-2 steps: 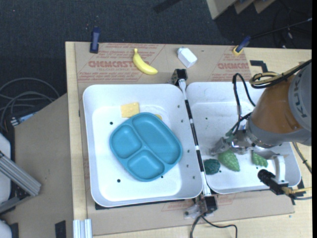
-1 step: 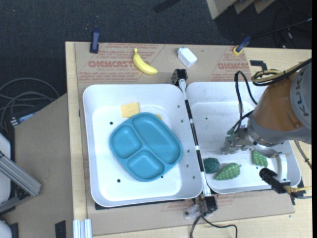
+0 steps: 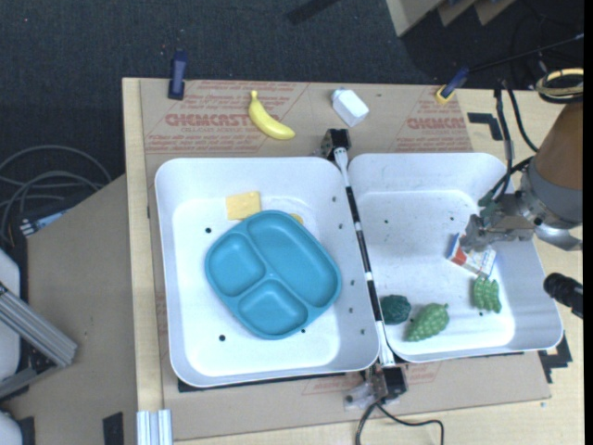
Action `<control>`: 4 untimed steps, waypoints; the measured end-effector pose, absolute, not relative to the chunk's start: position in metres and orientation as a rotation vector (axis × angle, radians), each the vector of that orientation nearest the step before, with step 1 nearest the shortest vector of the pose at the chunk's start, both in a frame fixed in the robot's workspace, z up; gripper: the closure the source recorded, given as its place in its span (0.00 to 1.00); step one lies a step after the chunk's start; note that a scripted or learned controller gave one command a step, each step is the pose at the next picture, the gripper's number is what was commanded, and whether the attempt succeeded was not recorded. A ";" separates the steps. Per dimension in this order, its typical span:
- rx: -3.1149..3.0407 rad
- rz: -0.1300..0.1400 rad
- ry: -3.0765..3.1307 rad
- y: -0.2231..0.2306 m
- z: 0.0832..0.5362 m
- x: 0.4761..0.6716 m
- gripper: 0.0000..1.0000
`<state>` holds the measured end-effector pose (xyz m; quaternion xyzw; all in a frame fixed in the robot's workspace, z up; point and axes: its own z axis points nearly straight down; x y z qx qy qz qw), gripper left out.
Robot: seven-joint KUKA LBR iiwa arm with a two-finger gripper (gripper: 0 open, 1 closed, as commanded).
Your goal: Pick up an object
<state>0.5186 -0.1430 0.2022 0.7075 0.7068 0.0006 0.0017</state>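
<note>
Tool [image 3: 474, 236] sat low in right bin [image 3: 417, 179], over small red-and-white packet [image 3: 473, 260] at bin's right side; grip state could not be told. Green grape bunch [image 3: 428, 321] lay nearer. Risk: flat packet against bin floor, grasp likely to slip off.

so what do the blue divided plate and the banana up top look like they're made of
The blue divided plate looks like moulded plastic: one even colour, smooth rounded compartment walls, a soft satin sheen. The banana, lying on the board behind the bins, is probably a plastic toy: uniform bright yellow with no spots or bruises, though the view is too coarse to be sure. The board looks like printed cardboard.
</note>
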 end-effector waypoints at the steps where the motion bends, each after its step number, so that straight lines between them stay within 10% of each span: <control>1: 2.221 0.000 2.220 -0.142 0.201 0.518 0.00; 2: 2.223 -0.002 2.219 -0.201 0.084 0.508 0.00; 3: 2.222 0.000 2.217 -0.201 0.094 0.508 1.00; 4: 2.222 0.001 2.218 -0.200 0.094 0.508 0.00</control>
